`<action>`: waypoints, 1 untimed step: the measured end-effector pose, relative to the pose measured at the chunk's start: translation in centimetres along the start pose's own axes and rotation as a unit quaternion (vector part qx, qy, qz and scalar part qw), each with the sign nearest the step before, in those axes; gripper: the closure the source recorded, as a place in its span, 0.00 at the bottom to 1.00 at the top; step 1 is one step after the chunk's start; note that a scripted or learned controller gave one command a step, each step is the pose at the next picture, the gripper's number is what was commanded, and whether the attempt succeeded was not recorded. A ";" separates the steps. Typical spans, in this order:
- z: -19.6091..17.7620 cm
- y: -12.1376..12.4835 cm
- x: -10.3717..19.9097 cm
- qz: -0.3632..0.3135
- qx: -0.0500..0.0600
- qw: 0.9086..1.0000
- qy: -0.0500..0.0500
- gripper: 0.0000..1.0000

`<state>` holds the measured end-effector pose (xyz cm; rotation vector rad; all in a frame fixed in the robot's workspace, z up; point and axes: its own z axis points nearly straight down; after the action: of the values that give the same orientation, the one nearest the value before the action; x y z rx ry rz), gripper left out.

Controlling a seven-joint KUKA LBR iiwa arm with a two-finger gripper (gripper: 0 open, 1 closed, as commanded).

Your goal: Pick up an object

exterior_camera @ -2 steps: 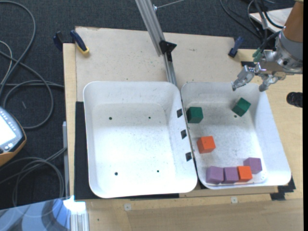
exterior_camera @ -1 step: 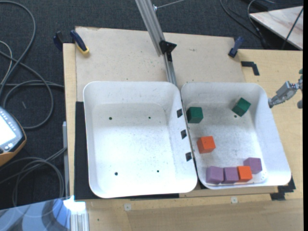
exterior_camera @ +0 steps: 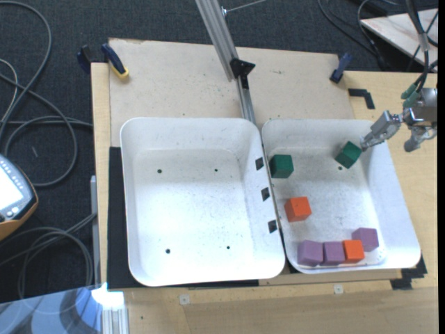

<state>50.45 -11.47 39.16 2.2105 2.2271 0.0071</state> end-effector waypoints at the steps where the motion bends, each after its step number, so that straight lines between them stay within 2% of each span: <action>1: -13.1 0.4 -2.3 0.003 -0.003 1.000 -0.002 0.00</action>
<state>50.82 -13.82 52.23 2.2124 2.2146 0.0095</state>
